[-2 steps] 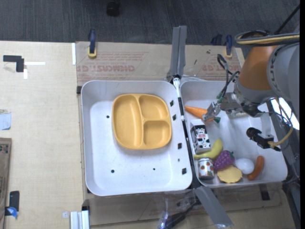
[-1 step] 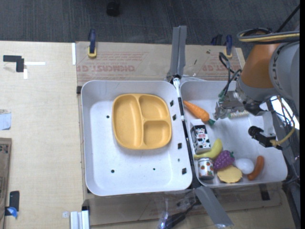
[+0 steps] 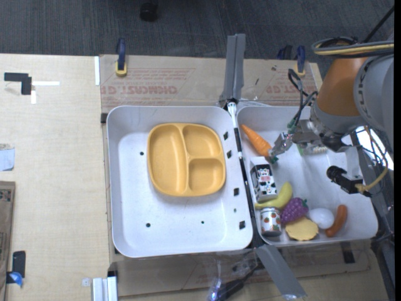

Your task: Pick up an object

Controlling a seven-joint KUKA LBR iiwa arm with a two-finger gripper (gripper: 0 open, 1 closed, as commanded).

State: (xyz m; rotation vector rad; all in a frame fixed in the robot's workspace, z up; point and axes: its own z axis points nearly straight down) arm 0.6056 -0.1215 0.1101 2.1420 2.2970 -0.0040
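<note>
1. A bench [image 3: 50, 187] of pale wood carries two shallow white bins side by side, touching along a shared middle wall, so an object taken from one could be set in the other.
2. The left bin [image 3: 125, 231] holds a yellow divided plate [image 3: 186, 158] lying flat toward its far side, with three compartments and nothing in them.
3. The grey arm [image 3: 369, 86], with its orange band, reaches into the right bin [image 3: 307, 168] from that bin's far right corner, bent low toward the toys.
4. The gripper [image 3: 279, 148] hangs near the right bin's far left corner, just beside the tip of a toy carrot [image 3: 255, 140] that lies along the middle wall. Its fingers look slightly parted with nothing between them, though they are small and hard to read; whether one touches the carrot is unclear.
5. The remaining toys crowd the right bin's near edge, likely left as choices for picking: a small milk carton [image 3: 264, 182], a banana [image 3: 279, 195], purple grapes [image 3: 294, 210], a small can [image 3: 270, 221], a yellow cookie-like disc [image 3: 302, 230], a white ball [image 3: 322, 217] and a sausage [image 3: 337, 220].
</note>
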